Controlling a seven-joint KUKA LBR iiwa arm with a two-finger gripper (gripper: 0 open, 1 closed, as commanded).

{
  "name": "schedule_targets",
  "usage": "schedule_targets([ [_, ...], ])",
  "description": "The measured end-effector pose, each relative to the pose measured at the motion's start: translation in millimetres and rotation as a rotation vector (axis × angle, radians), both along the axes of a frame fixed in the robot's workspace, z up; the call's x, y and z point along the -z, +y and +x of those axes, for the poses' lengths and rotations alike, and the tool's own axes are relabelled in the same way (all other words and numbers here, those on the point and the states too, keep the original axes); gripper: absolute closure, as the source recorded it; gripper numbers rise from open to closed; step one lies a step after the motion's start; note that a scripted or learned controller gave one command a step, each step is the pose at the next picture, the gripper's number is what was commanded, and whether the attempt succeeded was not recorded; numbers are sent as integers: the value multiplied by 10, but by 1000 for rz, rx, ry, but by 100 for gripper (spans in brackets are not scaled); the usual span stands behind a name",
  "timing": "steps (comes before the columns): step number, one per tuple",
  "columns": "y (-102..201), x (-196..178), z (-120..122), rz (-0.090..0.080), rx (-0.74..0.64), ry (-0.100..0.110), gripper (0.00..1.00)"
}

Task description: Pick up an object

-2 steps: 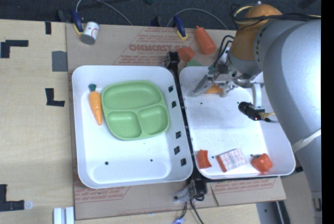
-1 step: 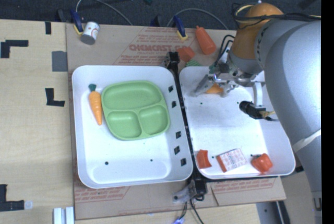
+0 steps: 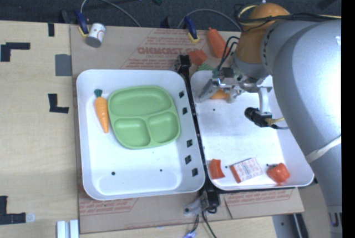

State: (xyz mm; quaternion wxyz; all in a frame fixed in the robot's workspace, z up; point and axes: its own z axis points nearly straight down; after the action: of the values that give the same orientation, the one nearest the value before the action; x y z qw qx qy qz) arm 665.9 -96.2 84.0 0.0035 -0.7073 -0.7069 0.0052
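Observation:
My gripper [image 3: 218,89] is low over the far left corner of the right bin [image 3: 238,137], just under the orange wrist band. A small orange object [image 3: 221,96] lies right beneath it, partly hidden by it. At the near end of the same bin lie a red piece [image 3: 214,168], a white-and-red packet [image 3: 246,169] and an orange-red object [image 3: 278,173]. In the left bin [image 3: 133,178] a green divided plate [image 3: 144,116] sits with a toy carrot [image 3: 101,111] along its left side.
Beyond the bins, an orange carrot-like toy [image 3: 216,41], a smaller orange piece [image 3: 197,57] and a white cylinder [image 3: 95,34] rest on the cardboard. Blue clips [image 3: 192,36] hold its far edge. The grey arm covers the right bin's right side.

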Motion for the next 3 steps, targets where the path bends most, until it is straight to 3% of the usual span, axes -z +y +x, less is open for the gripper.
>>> schedule_targets([
  [2, -176, -1, 4, 7, -3, 2, 0],
  [3, -22, 0, 0, -1, 0, 0, 0],
])
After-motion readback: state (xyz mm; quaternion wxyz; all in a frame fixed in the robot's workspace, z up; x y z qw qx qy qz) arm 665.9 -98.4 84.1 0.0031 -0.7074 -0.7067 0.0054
